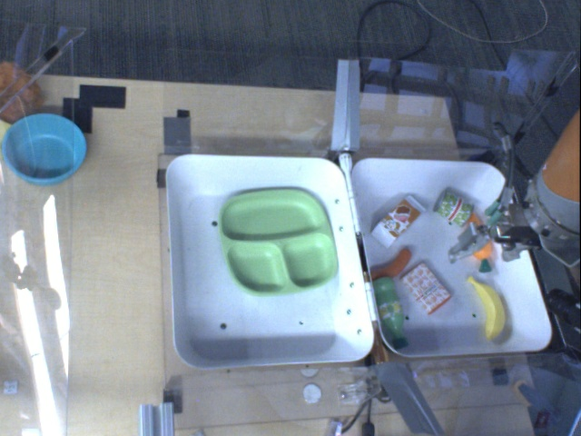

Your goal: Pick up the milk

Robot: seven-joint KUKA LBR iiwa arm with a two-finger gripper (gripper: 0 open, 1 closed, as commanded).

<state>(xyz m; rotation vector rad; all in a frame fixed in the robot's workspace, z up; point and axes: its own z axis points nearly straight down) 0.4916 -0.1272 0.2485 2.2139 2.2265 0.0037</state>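
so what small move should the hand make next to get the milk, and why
Probably shift the hand toward the bins' divider until it is over the small white and orange milk carton. The hand sits near the right bin's far side, by the yellow banana, apart from the carton.

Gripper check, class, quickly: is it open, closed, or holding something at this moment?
Gripper: over the right bin; open or closed cannot be told, and nothing is seen held.
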